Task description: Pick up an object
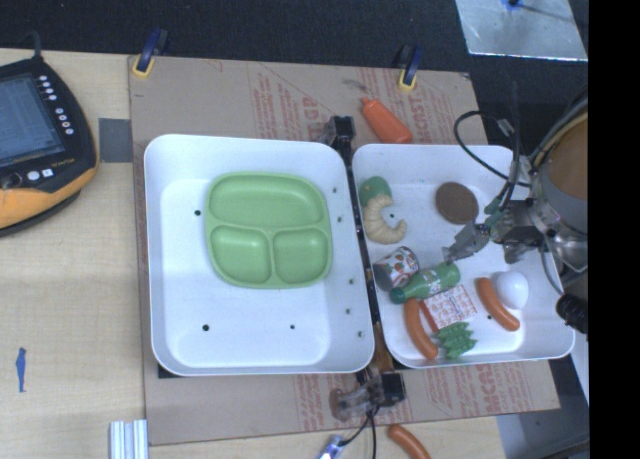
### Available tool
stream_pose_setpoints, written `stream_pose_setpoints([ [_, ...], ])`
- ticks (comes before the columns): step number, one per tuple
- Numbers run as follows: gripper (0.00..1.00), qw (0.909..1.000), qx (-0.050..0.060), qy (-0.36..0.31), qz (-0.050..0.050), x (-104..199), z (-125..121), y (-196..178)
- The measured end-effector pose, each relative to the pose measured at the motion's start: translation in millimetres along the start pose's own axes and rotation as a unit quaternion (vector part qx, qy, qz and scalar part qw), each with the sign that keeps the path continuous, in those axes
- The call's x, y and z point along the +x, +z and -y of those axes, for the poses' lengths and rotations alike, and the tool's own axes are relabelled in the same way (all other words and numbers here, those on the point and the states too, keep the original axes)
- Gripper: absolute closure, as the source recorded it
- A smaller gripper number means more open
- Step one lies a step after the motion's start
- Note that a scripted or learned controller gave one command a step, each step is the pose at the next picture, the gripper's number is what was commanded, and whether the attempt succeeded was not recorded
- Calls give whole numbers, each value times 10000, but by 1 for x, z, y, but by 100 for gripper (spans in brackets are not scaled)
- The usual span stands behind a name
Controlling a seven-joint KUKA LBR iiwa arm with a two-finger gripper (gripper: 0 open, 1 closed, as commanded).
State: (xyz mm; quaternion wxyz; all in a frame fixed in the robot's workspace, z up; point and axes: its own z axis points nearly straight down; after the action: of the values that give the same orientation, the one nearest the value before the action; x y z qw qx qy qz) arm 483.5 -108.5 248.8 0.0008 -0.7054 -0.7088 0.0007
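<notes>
A pale green tray (268, 229) sits in a white bin (170, 277); the bottle (425, 281) is dark green.

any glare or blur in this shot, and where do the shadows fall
Camera view: soft, even light, no hard glare; the left bin shows a grey shadow band along its left inner wall and a bright floor below the green divided plate. The gripper and the small items in the right bin look slightly soft. The dark background at the top is underexposed.

Two white bins (170, 247) (545, 347) sit side by side, and one green divided plate (268, 229) lies in the left one. Two sausages (497, 303) (420, 329), one green bottle (425, 282), one croissant (382, 219) and one brown disc (457, 202) lie in the right one.
</notes>
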Motion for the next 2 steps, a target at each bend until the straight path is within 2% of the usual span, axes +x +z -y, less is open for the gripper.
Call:
stream_pose_setpoints([
  [1, 0, 10000, -58, -10, 2, 14, 3, 152],
  [2, 100, 10000, -63, -34, 22, 11, 2, 142],
])
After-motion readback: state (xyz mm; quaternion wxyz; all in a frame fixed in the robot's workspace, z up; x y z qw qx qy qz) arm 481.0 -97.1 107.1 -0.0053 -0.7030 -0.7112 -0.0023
